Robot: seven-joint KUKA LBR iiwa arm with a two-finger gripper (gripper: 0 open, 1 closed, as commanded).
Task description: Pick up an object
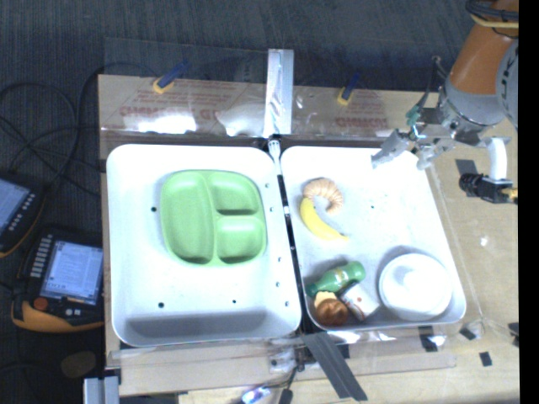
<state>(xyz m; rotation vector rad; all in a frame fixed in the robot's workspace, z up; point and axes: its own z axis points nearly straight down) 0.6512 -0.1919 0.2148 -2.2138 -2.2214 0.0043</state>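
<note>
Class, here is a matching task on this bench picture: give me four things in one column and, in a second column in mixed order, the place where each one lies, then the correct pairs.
Things
1. green divided tray
2. banana
3. white bowl
4. gripper

Places
A. near corner of the right bin, at the view's lower right
B. over the far edge of the right bin
C. middle of the left bin
D. right bin, just beside the shrimp

Pairs: 1-C, 2-D, 3-A, 4-B
</note>
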